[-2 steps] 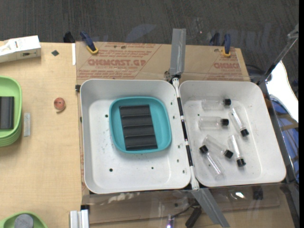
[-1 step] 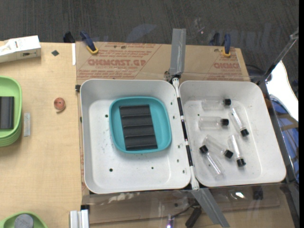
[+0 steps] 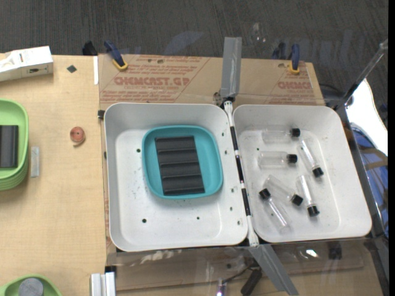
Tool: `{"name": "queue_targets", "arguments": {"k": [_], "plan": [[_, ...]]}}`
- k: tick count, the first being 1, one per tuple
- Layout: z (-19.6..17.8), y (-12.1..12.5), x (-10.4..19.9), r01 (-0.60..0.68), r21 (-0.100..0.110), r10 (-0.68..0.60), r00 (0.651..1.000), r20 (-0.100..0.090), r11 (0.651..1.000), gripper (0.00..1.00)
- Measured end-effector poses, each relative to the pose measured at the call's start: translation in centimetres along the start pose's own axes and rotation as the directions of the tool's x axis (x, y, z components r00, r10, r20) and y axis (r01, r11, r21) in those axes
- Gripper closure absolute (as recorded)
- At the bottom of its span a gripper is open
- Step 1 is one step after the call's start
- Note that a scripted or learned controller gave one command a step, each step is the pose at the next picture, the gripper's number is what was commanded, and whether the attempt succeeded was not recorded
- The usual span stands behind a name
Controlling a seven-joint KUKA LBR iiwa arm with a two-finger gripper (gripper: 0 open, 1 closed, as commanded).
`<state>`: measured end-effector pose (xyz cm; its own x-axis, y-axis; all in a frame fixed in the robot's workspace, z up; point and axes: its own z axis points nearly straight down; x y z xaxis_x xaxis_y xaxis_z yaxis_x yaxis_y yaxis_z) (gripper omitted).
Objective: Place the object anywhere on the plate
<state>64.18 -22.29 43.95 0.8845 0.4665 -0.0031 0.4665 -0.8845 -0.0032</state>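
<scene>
Wooden bench (image 3: pixel 55 221): teal plate (image 3: pixel 182 162) in left bin (image 3: pixel 123 221); clear vials (image 3: pixel 305 159) scattered in right bin (image 3: pixel 345 221).

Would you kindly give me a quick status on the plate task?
Teal plate in left bin, dark ridged block on it. Clear vials loose in right bin.

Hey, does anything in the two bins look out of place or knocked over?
Nothing is spilled or damaged. The clear vials in the right bin lie on their sides at scattered angles. The teal plate sits flat in the left bin.
</scene>
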Motion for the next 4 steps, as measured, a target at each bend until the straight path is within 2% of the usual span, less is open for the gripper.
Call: {"name": "queue_targets", "arguments": {"k": [2,3,4], "plan": [[0.01,0.09,0.17,-0.173,0.000,0.173,0.985,0.000,0.985,0.00],[-0.04,0.34,0.59,-0.263,0.000,0.263,0.965,-0.001,0.965,0.00],[-0.09,0.53,0.93,-0.279,0.000,0.279,0.960,-0.002,0.960,0.00]]}}
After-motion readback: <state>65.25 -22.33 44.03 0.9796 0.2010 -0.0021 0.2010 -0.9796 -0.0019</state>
